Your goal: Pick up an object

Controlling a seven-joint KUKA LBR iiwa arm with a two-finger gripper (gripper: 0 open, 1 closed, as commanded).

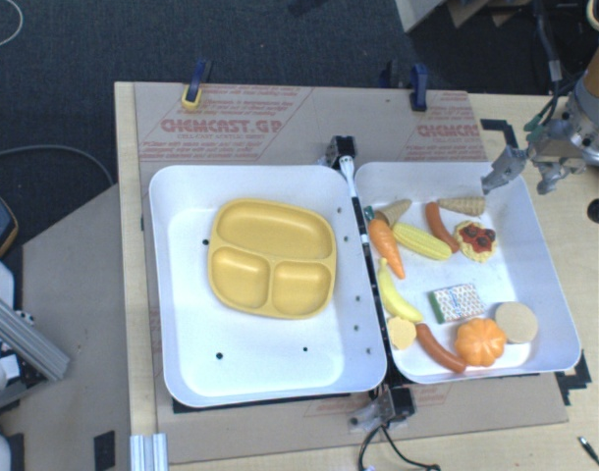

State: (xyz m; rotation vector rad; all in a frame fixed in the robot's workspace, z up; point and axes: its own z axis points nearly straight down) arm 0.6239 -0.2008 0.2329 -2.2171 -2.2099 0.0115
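Looking down at a slant on a bench, two shallow white bins sit side by side on a brown board. Within the left bin [182, 361] lies a yellow divided plate [273, 258] with three compartments. Toy food lies scattered in the right bin [547, 263]. Near its left wall an orange carrot [385, 246] lies beside a yellow corn cob [421, 241], with a pale cone-shaped piece [394, 210] just above them. To the right of the corn a red sausage [438, 225] lies at a slant, then a small pizza slice [475, 239] with red toppings, and above that a tan ice-cream cone [462, 205]. Lower down, a banana [397, 300] runs along the left wall, ending near a pale yellow round piece [403, 334]. A second red sausage [441, 348] touches an orange pumpkin [479, 341], which touches a beige round biscuit [517, 322]. A small green-edged packet [457, 302] lies above the pumpkin. At the upper right, the grey arm reaches in, and its gripper [524, 172] hovers over the top right corner of the right bin, its two fingers spread apart with nothing between them, one fingertip [499, 176] just beside the ice-cream cone. Blue and yellow clamps [192, 90] hold the board's far edge.
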